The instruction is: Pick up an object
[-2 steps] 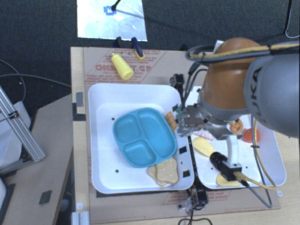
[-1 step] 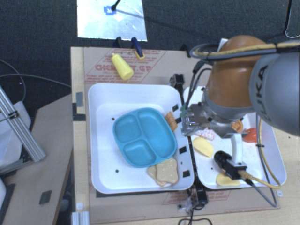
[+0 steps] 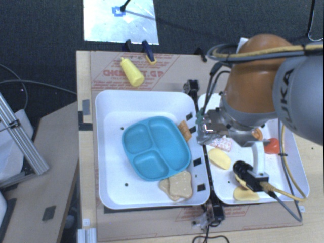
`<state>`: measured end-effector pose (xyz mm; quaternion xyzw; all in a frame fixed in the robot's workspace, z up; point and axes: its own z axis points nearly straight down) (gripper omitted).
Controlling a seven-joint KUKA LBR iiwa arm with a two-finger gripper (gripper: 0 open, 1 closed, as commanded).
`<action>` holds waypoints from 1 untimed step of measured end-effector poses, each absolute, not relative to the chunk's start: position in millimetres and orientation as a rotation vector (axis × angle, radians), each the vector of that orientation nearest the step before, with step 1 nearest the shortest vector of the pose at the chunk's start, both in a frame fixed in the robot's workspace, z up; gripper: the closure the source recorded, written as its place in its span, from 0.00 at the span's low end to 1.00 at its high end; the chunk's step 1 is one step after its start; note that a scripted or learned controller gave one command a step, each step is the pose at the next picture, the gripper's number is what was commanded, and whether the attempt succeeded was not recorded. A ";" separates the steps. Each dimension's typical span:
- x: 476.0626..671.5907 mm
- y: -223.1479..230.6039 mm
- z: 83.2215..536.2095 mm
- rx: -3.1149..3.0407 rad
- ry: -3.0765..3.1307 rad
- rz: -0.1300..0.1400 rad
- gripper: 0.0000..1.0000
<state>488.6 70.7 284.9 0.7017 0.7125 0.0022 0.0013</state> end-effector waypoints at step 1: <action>520.0 -31.0 291.9 2.226 2.208 0.001 1.00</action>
